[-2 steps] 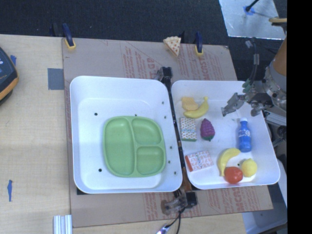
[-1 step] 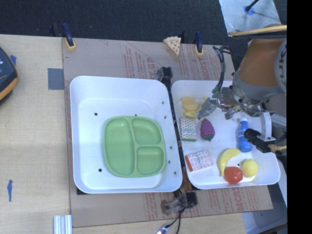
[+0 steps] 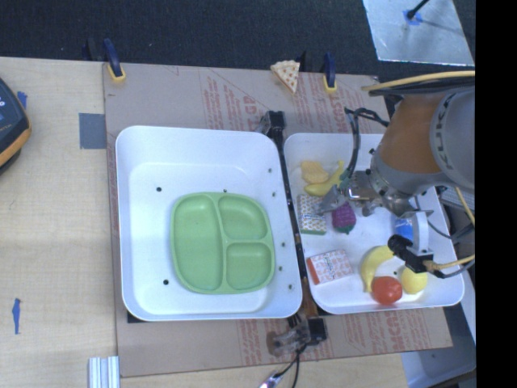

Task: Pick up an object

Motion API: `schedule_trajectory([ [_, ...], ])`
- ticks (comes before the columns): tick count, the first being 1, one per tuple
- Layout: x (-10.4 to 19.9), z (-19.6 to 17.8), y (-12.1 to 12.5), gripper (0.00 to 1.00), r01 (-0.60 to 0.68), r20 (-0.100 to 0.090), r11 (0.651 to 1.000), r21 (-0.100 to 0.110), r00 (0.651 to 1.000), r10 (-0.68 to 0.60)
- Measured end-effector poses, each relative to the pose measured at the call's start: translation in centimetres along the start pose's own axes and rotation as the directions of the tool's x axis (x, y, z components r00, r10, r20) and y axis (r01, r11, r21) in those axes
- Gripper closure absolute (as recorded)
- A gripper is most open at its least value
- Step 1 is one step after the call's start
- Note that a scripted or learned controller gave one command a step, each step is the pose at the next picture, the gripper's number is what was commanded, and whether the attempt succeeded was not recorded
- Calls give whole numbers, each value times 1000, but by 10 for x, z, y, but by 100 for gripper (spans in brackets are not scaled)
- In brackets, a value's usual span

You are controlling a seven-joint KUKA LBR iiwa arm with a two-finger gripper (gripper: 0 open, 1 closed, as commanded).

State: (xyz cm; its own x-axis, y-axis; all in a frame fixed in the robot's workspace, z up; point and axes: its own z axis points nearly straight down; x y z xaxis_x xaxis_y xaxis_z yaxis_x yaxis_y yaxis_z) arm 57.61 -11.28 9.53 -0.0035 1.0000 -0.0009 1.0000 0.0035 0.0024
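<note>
Sitting in left bin point(image 3: 137, 217) green divided plate point(image 3: 220, 242); toy food in right bin point(image 3: 452, 297).

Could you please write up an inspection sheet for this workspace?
Surface: cardboard sheet clamped on a wooden bench, bearing the left bin and right bin.
Job's things: right bin holds toy food: banana, tomato, grapes, red box.
Clutter: green tray in left bin; pizza slice on the cardboard.
End effector: end effector low over the grapes; grip unclear.
Cables: black cable by the arm.
Surroundings: dark floor, grey panel.
</note>
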Motion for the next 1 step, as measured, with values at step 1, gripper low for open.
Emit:
schedule_trajectory([
  [1,-1,-10,0,100,4,1,1000,2,1000,-4],
])
